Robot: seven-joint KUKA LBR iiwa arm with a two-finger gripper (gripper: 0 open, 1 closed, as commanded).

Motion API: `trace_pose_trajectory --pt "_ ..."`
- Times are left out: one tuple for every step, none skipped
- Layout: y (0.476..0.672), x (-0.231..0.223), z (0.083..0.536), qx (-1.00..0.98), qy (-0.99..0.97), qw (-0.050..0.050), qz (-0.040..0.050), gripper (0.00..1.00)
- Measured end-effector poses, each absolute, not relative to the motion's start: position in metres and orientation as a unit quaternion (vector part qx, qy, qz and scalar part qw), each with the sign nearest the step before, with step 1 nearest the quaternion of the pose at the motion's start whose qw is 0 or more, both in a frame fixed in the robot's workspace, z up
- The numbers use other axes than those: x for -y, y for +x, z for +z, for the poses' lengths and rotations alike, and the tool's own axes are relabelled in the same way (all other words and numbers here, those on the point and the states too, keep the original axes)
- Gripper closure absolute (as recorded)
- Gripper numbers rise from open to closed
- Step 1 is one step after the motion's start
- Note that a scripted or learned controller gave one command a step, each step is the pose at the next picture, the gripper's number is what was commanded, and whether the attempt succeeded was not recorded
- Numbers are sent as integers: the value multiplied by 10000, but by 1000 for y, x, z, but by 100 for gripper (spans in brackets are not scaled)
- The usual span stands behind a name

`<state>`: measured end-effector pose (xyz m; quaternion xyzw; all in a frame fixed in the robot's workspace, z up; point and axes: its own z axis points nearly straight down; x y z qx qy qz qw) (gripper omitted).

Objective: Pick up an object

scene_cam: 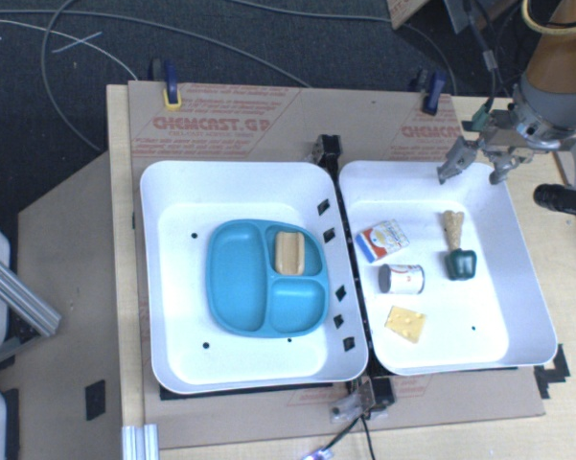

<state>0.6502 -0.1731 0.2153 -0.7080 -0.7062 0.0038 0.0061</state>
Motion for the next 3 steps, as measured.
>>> trace_pose_trajectory --pt "653 173 223 7073 -7070 3 -1 0" --pt "648 167 179 7073 -7069 26 14 0" --pt "646 165 115 7073 -7069 36 19 0"
